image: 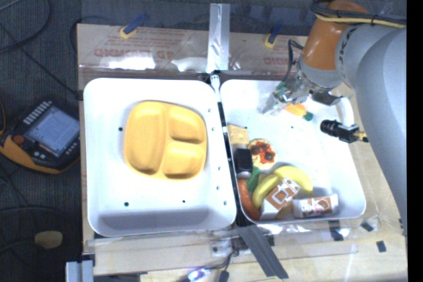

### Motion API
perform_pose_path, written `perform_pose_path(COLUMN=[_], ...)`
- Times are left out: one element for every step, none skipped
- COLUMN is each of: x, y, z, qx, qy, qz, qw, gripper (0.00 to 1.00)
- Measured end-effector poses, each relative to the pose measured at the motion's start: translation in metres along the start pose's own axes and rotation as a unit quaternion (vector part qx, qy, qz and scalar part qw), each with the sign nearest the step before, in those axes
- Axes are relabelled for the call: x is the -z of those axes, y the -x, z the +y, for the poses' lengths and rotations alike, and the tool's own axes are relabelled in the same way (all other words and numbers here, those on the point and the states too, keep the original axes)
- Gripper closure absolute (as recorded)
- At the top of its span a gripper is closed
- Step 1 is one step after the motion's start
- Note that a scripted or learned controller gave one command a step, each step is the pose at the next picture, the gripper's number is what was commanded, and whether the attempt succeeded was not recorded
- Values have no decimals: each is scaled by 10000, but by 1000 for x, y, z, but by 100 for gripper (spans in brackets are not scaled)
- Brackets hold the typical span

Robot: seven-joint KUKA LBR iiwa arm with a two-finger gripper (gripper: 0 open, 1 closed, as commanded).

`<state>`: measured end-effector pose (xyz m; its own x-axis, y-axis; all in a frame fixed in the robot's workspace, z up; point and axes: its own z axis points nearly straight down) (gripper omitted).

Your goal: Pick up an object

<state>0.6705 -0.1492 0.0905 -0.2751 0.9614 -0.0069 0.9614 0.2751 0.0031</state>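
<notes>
1. the left bin [99, 162] holds 1 yellow divided tray [165, 139], lying flat near its middle.
2. the right bin [344, 172] holds a pile at its near left: a banana [281, 180], a small brown box [316, 205], a dark packet [242, 160] and a round red-topped item [261, 151].
3. the claw [285, 97] is low over the far part of the right bin, just beside a small orange and green piece [301, 110]; i cannot tell its state.
4. a handheld pendant [43, 135] lies on the floor, left of the counter [158, 49].
</notes>
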Motion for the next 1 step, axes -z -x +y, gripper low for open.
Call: perform_pose_path(x=[17], y=[14], z=[-9], qx=[116], qy=[-23], qz=[10], qw=[9999], gripper=[100])
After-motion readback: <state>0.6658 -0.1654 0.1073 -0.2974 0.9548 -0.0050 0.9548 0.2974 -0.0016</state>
